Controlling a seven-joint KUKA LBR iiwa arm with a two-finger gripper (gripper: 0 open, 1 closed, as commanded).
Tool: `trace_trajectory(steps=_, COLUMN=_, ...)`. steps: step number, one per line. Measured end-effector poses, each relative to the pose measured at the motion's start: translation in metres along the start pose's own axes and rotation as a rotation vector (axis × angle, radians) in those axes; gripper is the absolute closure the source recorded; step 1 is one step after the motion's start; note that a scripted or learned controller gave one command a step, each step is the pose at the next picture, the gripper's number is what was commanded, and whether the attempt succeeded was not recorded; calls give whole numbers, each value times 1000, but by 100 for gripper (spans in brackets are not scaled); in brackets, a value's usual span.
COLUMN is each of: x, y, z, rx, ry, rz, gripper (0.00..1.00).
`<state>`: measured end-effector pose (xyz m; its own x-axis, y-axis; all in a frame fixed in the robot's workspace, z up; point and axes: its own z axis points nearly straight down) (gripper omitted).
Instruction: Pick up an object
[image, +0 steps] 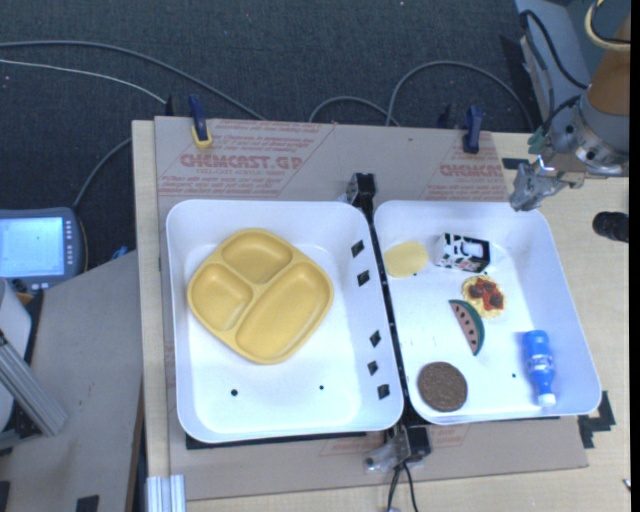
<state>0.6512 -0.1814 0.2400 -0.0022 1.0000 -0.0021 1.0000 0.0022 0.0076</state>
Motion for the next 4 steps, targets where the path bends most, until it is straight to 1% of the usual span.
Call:
trace_trajectory(steps=1, x=0, y=2, z=-55, rx=0, ry=0, rz=0, gripper=100)
trace_trajectory(steps=2, x=54, y=-2, z=-58, rx=9, ry=4, rz=-3, gripper=100)
trace_trajectory(steps=3, x=102, y=-13, z=-44, rx=11, ry=4, rz=-3, gripper=100)
trace_trajectory(steps=4, x=152, y=-19, z=-26, rx=12, ry=5, rz=-3, gripper=100)
